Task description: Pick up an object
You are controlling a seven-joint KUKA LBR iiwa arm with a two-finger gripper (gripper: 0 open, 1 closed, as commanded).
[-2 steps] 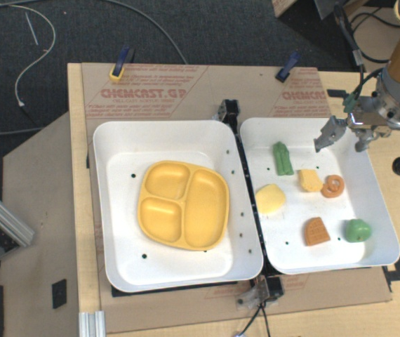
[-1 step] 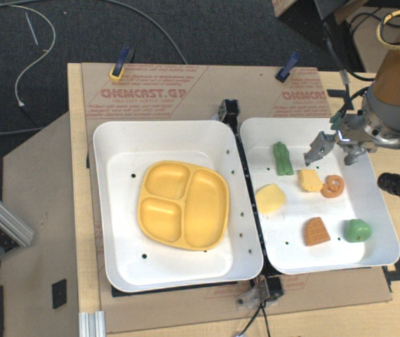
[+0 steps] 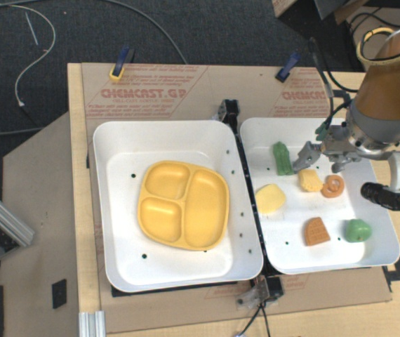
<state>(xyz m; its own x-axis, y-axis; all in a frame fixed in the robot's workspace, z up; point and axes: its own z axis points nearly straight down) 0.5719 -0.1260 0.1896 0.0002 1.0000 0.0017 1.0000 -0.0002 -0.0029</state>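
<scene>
Grey metal fingers of the gripper (image 3: 321,159) hang spread apart over the back of the right bin (image 3: 375,258), nothing between them; one fingertip angles down toward the left, the other sits above the small pieces. Spread this wide, it reads as an approach, not a grasp. Nearest candidates: a pale yellow block (image 3: 311,181) just below the claw and an orange ring-shaped piece (image 3: 333,186) touching or just beside it. A green stick (image 3: 281,158) lies left of the fingers, near the bin's back wall. Further out: a yellow chunk (image 3: 269,198), an orange-brown wedge (image 3: 316,232), a green rounded piece (image 3: 357,230), all well apart, which leaves finger room. Left bin (image 3: 109,188) holds a yellow divided plate (image 3: 184,204), likely the drop-off side.
</scene>
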